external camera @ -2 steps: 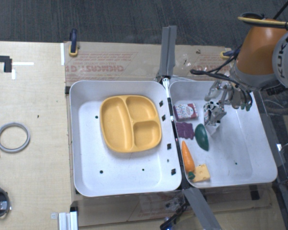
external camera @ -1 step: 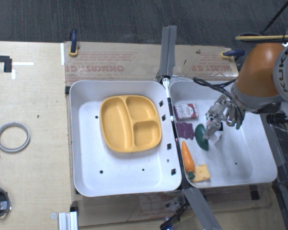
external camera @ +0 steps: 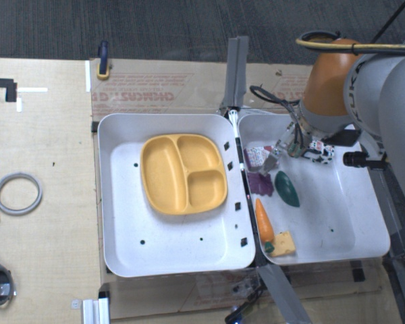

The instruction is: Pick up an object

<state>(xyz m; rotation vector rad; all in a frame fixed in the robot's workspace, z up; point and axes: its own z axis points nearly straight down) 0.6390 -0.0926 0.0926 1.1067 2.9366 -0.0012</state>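
- You have several small toy foods lying in the right bin (external camera: 344, 208), right of centre in the frame, any of which would serve as the object to pick up.
- The dark green object (external camera: 287, 188), an oval pod shape near the bin's middle left, looks smooth and rounded; you should expect it to be light, stiff and a little slippery, so close across its narrow width near the middle.
- The carrot (external camera: 262, 221) lies lengthwise along the bin's left wall, orange and tapered; it would probably roll, and the wall crowds one side of it.
- The yellow wedge (external camera: 282, 244), pale with a flat face, sits at the lower left corner of the bin, just touching the carrot's lower end; flat sides should give you a steadier hold.
- The purple piece (external camera: 259, 183) lies against the left wall, just below the gripper (external camera: 272, 159); it looks irregular and possibly soft.
- The gripper hangs low at the upper left of the right bin; you cannot tell whether its fingers are spread or closed, and nothing is seen between them.
- The yellow divided plate (external camera: 184, 174) fills the left bin (external camera: 121, 248).
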